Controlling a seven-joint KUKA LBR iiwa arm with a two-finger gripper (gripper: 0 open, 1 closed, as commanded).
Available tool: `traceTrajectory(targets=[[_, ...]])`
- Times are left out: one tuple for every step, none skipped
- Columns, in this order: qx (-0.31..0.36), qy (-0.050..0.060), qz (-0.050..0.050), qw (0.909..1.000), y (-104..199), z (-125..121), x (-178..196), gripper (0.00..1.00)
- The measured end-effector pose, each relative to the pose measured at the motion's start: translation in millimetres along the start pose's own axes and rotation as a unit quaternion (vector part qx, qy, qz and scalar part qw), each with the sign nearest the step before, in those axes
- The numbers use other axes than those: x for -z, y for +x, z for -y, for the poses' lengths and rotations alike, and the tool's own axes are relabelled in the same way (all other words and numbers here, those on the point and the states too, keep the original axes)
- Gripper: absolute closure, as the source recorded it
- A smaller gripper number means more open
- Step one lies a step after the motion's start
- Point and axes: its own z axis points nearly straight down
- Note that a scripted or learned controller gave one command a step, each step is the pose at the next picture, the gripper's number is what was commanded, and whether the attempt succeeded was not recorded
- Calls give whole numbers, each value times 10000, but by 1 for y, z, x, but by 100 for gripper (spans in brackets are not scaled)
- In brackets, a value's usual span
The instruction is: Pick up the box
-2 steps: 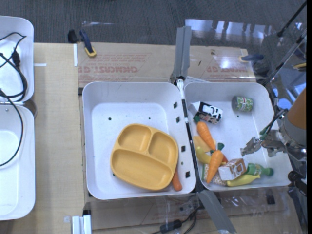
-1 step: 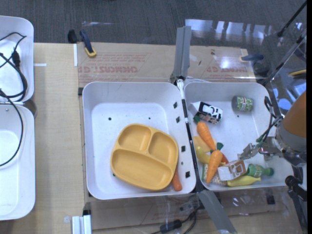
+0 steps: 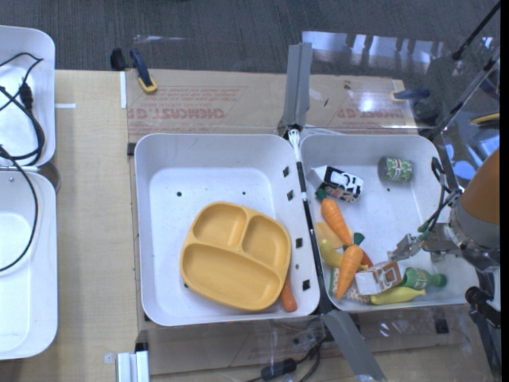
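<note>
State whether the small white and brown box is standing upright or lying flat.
Lying flat: the small white and brown box rests broad face up among toy food in the right white bin.

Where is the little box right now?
The box lies in the right bin, near its front edge, among the carrots, just left of the green bottle.

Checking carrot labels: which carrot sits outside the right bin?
The small carrot in the left bin, tucked against the yellow tray. The other carrots lie in the right bin.
</note>
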Motion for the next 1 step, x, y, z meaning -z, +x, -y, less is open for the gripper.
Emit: traceTrajectory(targets=[[-1039, 1, -2, 9946, 35, 1, 0, 0]])
